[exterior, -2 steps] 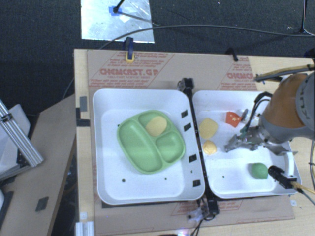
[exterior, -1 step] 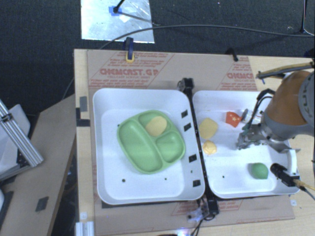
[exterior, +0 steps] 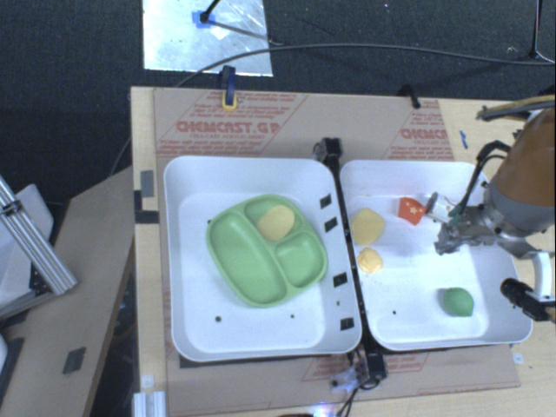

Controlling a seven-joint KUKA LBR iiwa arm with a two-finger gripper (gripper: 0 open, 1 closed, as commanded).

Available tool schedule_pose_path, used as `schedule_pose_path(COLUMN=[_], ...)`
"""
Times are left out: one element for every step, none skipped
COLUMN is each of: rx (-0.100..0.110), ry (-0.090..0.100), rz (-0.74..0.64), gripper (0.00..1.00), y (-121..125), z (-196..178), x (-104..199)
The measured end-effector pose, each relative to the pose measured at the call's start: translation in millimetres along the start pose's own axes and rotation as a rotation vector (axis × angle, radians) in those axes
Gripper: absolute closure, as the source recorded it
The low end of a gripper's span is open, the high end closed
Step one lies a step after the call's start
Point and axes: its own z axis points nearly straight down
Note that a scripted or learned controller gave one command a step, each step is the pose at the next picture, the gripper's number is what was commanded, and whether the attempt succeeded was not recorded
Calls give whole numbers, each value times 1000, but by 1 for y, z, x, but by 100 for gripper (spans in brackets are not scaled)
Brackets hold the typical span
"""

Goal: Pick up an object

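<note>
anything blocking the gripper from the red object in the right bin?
Nothing visible. The gripper sits in the right bin just right of the red object, with bare bin floor between them. The two yellow pieces lie further left, the green object nearer the front.

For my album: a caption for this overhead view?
Arm over right bin, near red piece; green plate in left bin.

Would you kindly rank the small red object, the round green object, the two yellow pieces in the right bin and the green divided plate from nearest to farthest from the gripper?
Measured from the gripper:
1. Small red object, just to its left in the right bin.
2. Round green object, below it, near the front.
3. The two yellow pieces, larger and smaller, by the divider: too close to call.
4. Green divided plate, in the left bin.
</note>
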Motion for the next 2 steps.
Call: schedule_pose_path(rx=[-2,0], ry=[0,1], rz=[-6,-7], gripper=[100,100], y=[2,3], z=[-64,-88], x=[2,2])
